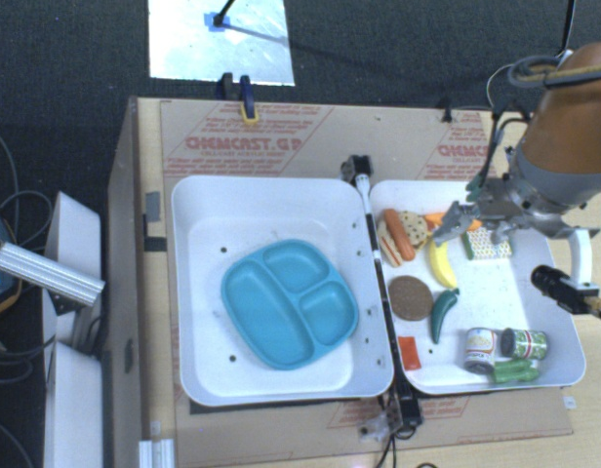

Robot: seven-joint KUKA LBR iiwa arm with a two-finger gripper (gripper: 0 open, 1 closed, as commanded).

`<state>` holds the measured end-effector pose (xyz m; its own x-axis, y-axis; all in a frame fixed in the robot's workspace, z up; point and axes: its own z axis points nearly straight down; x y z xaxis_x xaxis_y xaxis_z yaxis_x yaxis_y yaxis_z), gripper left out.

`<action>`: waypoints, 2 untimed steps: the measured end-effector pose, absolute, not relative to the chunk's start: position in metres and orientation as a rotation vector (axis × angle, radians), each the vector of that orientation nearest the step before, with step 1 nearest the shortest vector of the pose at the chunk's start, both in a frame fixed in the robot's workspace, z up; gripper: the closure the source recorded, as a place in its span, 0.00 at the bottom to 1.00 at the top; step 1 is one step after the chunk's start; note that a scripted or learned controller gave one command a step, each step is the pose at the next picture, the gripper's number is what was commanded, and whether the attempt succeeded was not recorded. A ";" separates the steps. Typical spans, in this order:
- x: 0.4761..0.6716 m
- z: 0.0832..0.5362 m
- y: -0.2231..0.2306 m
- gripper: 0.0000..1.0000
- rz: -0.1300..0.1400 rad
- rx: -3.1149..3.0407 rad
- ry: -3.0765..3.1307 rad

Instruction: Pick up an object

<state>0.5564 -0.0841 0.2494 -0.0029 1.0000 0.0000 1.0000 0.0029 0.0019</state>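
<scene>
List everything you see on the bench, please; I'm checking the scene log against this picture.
divided plate: 1, light blue, in the left bin
bins: 2, white, side by side
hot dog: 1, orange-red, right bin's upper left
cracker: 1, tan, beside the hot dog
banana: 1, yellow, right bin's middle
round cookie: 1, brown, below the banana
pepper: 1, dark green, right of the cookie
small block: 1, red-orange, bin's lower left
cans: 2, silver and green, lower right
patterned box: 1, white-green, under the pincer
arm: 1, grey-orange, from the right
pincer: 1, grey, above the right bin
</scene>
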 end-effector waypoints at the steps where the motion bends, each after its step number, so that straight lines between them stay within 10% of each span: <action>1: 0.556 0.088 -0.115 0.00 0.005 2.216 2.217; 2: 0.549 0.088 -0.103 0.00 0.010 2.214 2.213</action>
